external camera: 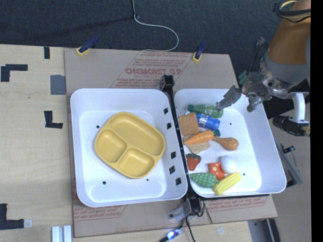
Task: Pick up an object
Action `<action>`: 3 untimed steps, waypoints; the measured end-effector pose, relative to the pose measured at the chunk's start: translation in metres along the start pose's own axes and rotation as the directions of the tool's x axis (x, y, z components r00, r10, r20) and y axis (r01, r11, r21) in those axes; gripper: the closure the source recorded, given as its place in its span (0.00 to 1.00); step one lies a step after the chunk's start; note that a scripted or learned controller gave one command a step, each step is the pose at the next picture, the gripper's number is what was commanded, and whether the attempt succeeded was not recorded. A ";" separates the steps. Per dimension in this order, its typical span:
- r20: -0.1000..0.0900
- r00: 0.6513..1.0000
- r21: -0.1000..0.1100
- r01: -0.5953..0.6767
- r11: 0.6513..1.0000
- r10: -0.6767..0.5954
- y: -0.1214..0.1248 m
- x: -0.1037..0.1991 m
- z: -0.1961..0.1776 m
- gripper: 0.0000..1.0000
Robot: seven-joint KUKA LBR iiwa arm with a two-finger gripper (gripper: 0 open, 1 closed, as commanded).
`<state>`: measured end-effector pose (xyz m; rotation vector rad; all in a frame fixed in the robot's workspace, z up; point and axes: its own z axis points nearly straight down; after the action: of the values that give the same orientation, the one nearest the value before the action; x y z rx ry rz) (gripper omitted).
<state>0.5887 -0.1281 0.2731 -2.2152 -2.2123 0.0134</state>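
The right bin [267,150] holds toy food: a green bottle [203,109], a blue can [208,121], a brown cracker [188,124], an orange carrot [200,137], a chicken drumstick [226,143], a strawberry [193,161], a white egg [229,164], a red piece [216,169], a green vegetable [203,179] and a corn cob [227,183]. My gripper [238,103] hangs over the bin's far right part, open, with nothing between its fingers. One finger [227,99] points toward the green bottle's right end; the other [251,104] is near the bin's right rim.
The left bin [81,135] holds a yellow divided plate [130,144]. Black clips [167,82] join the bins along the centre ridge. The arm's grey and orange body [287,44] rises at the right, beyond the right bin.
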 end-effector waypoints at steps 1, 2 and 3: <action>0.002 1.000 -0.012 0.003 1.000 -0.003 0.002 0.000 -0.007 0.00; 0.002 1.000 -0.008 0.002 1.000 -0.002 0.005 -0.001 0.037 0.00; 0.001 1.000 -0.005 0.002 1.000 -0.002 -0.002 0.000 0.100 0.00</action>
<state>0.5857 -0.1279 0.1731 -2.2156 -2.2176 0.0089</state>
